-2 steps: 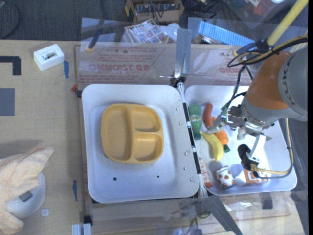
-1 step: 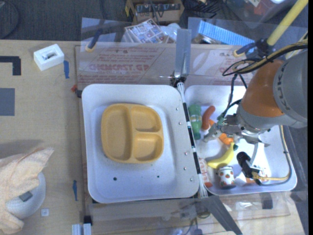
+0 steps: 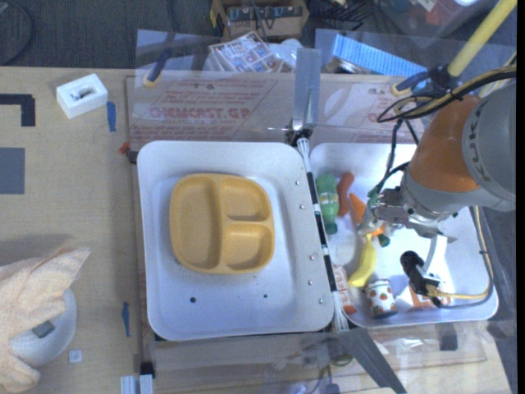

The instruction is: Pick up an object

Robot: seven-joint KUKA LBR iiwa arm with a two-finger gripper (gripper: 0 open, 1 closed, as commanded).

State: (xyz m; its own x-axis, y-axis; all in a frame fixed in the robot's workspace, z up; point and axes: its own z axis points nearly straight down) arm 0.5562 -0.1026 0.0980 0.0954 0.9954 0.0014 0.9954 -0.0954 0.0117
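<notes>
This was a robotics lab or research workshop, not a home. A pale wooden bench [image 3: 57, 179] carried two shallow white bins [image 3: 164, 302] side by side, fenced at the back by clear plastic sheeting [image 3: 213, 109]. From the right of the frame an industrial grey arm [image 3: 484, 154] with an orange band reached in, trailing black and yellow cables [image 3: 459, 298]. Along the top edge, on dark carpet, sat a cardboard box of electronics [image 3: 254, 11] and loose wiring.
</notes>
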